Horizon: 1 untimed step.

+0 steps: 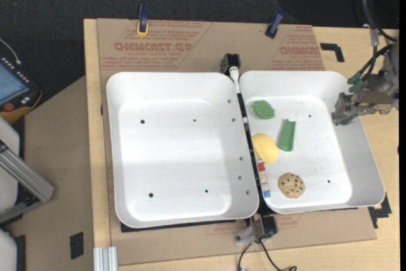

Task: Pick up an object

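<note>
Closest to the claw [343, 112], the right bin [355, 155] is lying just beneath it, its far right rim passing under the metal tip. Whether the claw is open or closed, I cannot tell; nothing is showing in its grip. Left of the claw, inside that bin, a dark green block [287, 135] is sitting on the floor, with a yellow lemon-like piece [266, 148] beyond it, a textured green lump [264, 110] alongside, and a brown cookie [291, 185] lower down. Farther left, the left bin [127, 155] is resting on the cardboard-covered table [95, 73].
</note>
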Tool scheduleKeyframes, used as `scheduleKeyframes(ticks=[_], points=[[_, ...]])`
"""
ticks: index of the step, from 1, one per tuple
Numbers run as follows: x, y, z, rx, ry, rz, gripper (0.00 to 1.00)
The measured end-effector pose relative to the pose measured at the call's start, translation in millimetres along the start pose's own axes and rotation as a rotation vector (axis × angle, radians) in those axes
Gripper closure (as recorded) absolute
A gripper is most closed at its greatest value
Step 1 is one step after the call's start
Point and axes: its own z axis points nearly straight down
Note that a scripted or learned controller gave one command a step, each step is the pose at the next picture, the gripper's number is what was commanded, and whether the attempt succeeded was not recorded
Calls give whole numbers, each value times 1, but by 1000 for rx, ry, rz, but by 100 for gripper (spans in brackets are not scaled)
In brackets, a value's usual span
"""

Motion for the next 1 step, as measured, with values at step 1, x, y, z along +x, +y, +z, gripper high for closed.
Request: scheduleKeyframes(ticks=[1], points=[[77, 2, -74, -1, 7, -21, 100]])
